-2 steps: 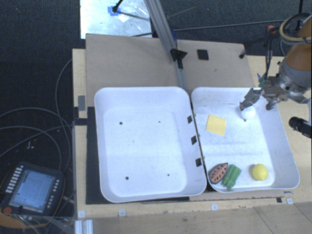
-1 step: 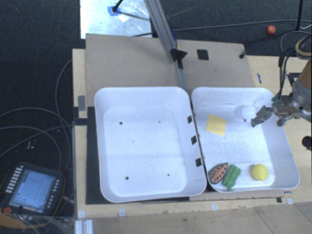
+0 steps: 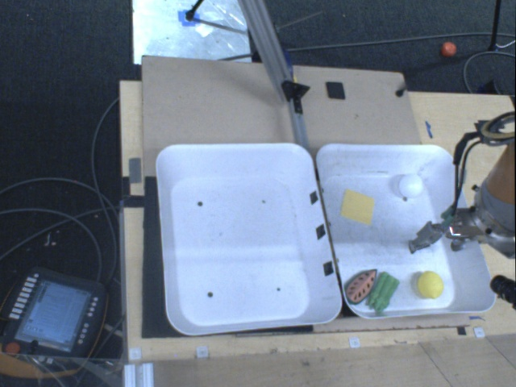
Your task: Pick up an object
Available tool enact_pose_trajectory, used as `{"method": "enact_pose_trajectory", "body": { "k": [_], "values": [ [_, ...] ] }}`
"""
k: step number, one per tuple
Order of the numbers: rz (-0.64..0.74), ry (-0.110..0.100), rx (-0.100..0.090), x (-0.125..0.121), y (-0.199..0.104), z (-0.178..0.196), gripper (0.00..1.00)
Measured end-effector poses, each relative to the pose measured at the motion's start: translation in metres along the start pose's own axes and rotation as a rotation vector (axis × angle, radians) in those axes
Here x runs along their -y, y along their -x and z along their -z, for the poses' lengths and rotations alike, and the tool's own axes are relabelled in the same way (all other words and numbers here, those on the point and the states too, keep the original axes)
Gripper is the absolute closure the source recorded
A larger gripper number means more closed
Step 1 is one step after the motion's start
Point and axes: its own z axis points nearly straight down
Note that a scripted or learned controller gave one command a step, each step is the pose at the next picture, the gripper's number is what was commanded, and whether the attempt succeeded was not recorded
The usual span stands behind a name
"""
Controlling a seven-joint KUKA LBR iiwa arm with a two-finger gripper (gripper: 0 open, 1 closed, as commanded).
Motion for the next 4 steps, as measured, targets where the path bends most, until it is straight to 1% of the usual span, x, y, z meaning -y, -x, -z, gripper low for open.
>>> {"method": "enact_pose_trajectory", "body": {
  "k": [1, 4],
  "values": [
    [0.003, 0.006, 0.001, -0.0022, -0.0007, 0.0023, 0.0],
    [0.003, 0.006, 0.002, -0.0022, -0.0006, 0.0023, 0.0]
  ]
}}
